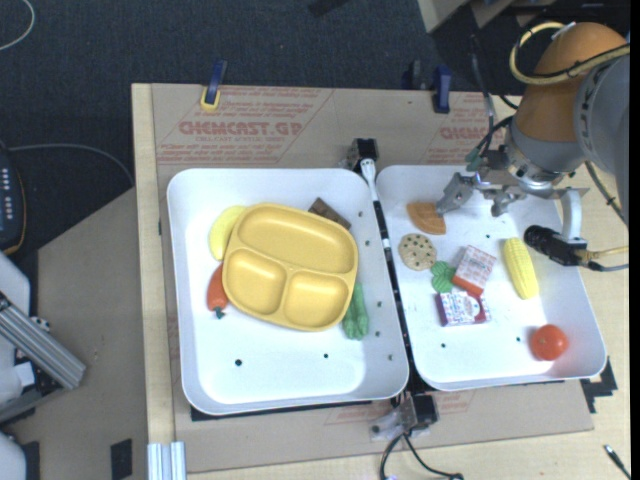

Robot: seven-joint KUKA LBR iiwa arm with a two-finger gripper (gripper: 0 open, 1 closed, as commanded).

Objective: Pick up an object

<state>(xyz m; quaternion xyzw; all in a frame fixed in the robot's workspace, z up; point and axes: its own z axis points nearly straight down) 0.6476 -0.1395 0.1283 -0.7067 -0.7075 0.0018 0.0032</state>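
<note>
Camera view, looking down at a slant on two white bins pressed together along their middle edge.

In the left bin [280, 363]: a yellow divided tray [290, 268] with three compartments, lying flat and covering much of the floor. Against its left side, a yellow banana-like piece [224, 230] and, just below that, a red pepper [216, 291]. At its right corner, a green leafy piece [356, 314]. Behind its far edge, a brown scrap [327, 210], mostly hidden.

In the right bin [490, 356]: an orange wedge [426, 217] at the back left, with a round cookie [417, 251] just in front of it. Nearer the middle, a small green item [442, 277] touching a red-and-white packet [475, 265], and a second packet [461, 309] with purple print just below. To the right, a corn cob [519, 266]. Alone by the near right corner, a red tomato [548, 341]. All lying loose on the bin floor, none lifted.

Gripper [477, 200] above the back of the right bin, just right of the orange wedge, fingers spread apart with nothing between them. Arm [570, 88] reaching in from the upper right, wrist tipped down and leftward.

Beneath both bins, a pale board [300, 118] printed in red, held at its far edge by a yellow-and-blue clamp [212, 86] and a blue clamp [441, 86]. Beyond, dark carpet [150, 18].
</note>
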